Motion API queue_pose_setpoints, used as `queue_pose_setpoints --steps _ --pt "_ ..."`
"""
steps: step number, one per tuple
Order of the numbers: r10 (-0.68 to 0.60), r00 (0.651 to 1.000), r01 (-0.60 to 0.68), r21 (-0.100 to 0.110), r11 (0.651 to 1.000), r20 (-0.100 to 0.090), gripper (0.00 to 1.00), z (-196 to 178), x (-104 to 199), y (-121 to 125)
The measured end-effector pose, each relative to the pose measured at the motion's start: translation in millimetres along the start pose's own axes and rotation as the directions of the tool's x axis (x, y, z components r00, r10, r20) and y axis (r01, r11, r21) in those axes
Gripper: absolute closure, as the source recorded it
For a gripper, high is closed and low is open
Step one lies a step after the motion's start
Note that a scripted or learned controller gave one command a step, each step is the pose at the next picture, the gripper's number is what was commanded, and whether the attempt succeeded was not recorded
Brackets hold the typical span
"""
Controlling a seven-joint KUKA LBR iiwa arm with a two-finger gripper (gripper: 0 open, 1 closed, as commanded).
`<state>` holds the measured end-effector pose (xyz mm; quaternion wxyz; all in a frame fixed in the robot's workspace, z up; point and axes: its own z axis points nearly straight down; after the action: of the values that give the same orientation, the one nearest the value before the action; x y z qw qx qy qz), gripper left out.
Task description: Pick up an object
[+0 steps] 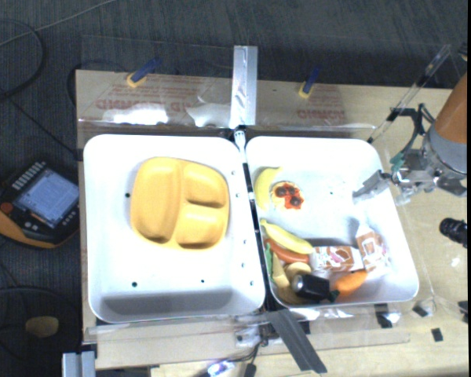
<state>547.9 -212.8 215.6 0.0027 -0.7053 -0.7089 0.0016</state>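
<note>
- Progress: nothing lifted yet, by the look of it. The claw sits at the right rim of the right bin, over its upper right corner, with no object between its parts. Reaching down, closing on something and raising it all appear left to do.
- Claw state: cannot tell whether it stands wide or narrow; it is small and blurred against the white wall of the right bin.
- Candidate objects all lie in the right bin, well apart from the claw, crowded along its near edge and left wall.
- Banana: yellow, smooth, curved; lies near the right bin's left wall, pointing toward its middle.
- Orange carrot-like piece: tapered, glossy, likely plastic; at the right bin's near wall.
- Crinkly packet: red and white printed wrapper, shiny and creased; just above the orange piece, touching it or nearly so.
- Black lump: dark, matte, shape unclear; wedged at the right bin's near wall beside the orange piece.
- Round white piece with red-orange marks: flat, near the right bin's upper left.
- Left bin, beside the right bin: holds a yellow divided tray, smooth moulded plastic with rounded compartments.
- Both bins: shallow, white, glossy, rounded corners; they rest on a pale tabletop.
</note>
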Motion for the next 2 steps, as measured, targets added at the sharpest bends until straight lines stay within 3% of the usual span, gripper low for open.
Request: queue_pose_setpoints --steps 1,2 --pt "0.138 0.99 -0.138 -0.001 0.99 -0.003 0.0 107.7 8.2 -44.1" --pt "0.136 0.991 -0.136 0.005 0.991 -0.003 1.0 101.9 8.0 -44.6"
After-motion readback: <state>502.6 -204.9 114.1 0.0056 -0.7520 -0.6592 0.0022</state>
